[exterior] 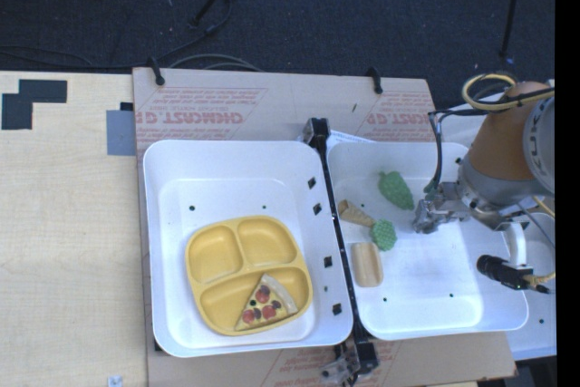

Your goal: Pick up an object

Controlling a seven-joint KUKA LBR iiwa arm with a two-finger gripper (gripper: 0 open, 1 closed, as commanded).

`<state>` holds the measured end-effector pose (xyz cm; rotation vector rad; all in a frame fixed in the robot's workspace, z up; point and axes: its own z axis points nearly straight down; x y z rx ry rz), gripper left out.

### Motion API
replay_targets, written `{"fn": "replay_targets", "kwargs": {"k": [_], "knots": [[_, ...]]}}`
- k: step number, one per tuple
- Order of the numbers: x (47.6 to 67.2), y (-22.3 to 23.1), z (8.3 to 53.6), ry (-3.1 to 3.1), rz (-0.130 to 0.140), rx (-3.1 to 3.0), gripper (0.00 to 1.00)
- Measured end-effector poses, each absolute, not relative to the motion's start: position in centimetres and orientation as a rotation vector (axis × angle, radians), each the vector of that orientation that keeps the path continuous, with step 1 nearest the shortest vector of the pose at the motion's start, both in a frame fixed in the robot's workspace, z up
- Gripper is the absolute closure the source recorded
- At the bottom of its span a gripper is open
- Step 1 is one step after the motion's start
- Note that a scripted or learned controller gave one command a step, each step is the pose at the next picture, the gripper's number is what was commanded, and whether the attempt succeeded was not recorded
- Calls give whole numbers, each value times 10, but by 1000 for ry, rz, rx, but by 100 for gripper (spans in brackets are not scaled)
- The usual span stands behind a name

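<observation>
The grey arm with the orange band reaches in from the right, and its metal pincer (433, 215) hangs low over the right-hand shallow white bin (453, 322), near that bin's middle; whether it is released or clenched I cannot tell, and nothing visibly sits in it. The candidates for picking all lie in this bin, to the left of the pincer: a dark green leaf-shaped toy (395, 188) nearest the tip, a small round green toy (384, 234) just below it, a little tan cone-like piece (355, 215) by the divider, and a flat tan block like a slice of bread (366, 264) below that. The left-hand white bin (172, 195) holds a yellow three-compartment plastic tray (217, 251) with a toy pizza slice (265, 302) in its lower compartment. All look like light play food, probably smooth, stiff plastic that could squirt out of a poor pinch. The leaf seems the handiest choice: taking it across its narrow width, near the middle, should give the best hold. The flat block looks harder, lying low against the bin floor.
</observation>
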<state>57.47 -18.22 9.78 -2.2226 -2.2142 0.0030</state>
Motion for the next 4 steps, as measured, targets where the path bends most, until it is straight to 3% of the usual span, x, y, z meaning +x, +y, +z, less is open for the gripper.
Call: {"fn": "replay_targets", "kwargs": {"k": [2, 4], "knots": [[567, -189, 204, -2226, -2, -2221, 100], [565, -85, 192, -2222, 2, -2212, 100]]}}
